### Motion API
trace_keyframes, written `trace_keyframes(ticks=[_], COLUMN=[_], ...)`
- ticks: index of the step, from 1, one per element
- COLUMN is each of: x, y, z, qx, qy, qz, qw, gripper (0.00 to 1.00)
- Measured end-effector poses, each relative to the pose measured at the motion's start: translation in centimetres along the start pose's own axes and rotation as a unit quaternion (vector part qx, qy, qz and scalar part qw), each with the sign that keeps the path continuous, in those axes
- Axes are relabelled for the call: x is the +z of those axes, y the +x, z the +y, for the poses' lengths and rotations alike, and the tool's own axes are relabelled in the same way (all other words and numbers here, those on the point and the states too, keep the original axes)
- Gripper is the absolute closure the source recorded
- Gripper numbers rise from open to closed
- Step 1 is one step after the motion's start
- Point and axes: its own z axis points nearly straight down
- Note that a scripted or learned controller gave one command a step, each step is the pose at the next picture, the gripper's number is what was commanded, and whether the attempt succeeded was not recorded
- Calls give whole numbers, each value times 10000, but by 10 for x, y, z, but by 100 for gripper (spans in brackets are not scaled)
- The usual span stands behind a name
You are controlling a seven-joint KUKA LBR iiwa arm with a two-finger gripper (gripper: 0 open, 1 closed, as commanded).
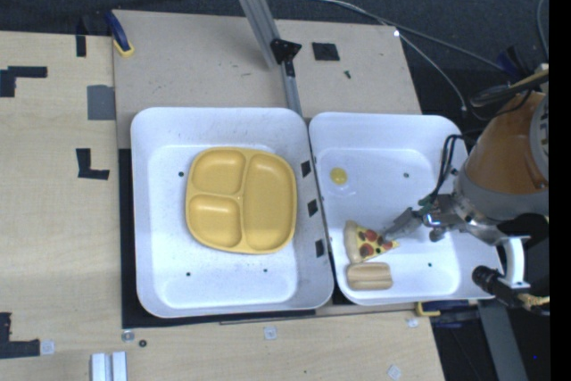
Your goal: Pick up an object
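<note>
Reaching into right bin (pixel 384 131), fingers (pixel 390 236) touching pizza slice (pixel 361 241).

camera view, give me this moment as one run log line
tool low in right bin, tip at pizza slice | bread roll near front wall | yellow disc behind | yellow divided plate in left bin

Robot lab, taped bench (pixel 223 58), 2 bins (pixel 152 192)

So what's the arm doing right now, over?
Gripper low in right bin, tip at pizza slice. Nothing lifted. Bread roll right beside the slice; yellow tray in left bin.
</note>
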Motion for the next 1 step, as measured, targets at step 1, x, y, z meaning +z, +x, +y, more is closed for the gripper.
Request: trace_keyframes(ticks=[1], x=[-12], y=[0], z=[1], qx=[-8], qy=[-11], qz=[0], qw=[10000], gripper=[100])
